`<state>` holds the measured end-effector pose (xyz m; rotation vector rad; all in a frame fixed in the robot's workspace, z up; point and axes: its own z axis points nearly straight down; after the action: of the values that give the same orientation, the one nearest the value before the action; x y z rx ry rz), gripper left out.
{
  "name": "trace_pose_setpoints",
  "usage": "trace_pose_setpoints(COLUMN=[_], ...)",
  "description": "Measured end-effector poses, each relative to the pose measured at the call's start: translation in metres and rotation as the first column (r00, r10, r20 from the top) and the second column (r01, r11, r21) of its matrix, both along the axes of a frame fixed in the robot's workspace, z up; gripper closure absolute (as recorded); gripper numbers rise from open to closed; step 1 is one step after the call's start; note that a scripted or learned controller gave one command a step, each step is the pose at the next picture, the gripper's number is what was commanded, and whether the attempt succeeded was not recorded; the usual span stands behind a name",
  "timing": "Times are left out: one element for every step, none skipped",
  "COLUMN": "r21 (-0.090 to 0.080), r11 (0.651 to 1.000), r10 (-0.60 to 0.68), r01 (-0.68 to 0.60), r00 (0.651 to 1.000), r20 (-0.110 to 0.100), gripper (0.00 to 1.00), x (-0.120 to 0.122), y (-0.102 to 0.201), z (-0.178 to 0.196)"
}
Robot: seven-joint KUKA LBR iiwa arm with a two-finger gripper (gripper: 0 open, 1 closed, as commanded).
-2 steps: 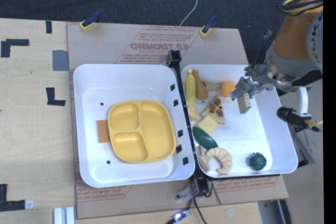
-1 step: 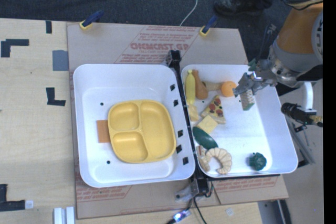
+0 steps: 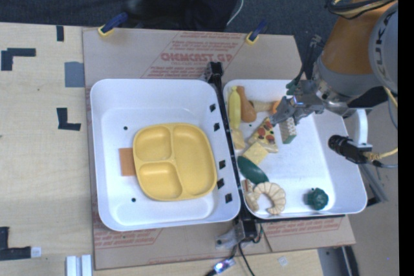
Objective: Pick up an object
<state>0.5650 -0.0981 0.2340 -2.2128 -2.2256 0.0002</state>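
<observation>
Yellow plastic, a three-compartment plate [image 3: 174, 161], lies in the left bin [image 3: 107, 139], covering most of an orange-brown flat piece [image 3: 126, 162] that pokes out at its left edge. Both bins sit on brown cardboard [image 3: 187, 55] laid on the counter [image 3: 32, 139]. In the right bin [image 3: 343, 184], toys crowd the left side: a yellow banana-like piece [image 3: 234, 106], a pizza-slice shape [image 3: 266, 132] among pale pieces too jumbled to name, a dark green oblong [image 3: 252, 171], a shrimp [image 3: 270, 196], and a dark green ball [image 3: 317, 198] alone near the front. The claw [image 3: 290, 118] hangs over the jumble; whether it is open, closed, or gripping anything is too blurred to tell.
</observation>
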Motion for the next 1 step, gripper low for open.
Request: trace_pose_setpoints(r21=[0.000], r11=[1.000], r10=[-0.001], r01=[0.001], r00=[1.000], r20=[-0.001], gripper=[1.00], x=[-0.0262], y=[0.0405], z=[0.0042])
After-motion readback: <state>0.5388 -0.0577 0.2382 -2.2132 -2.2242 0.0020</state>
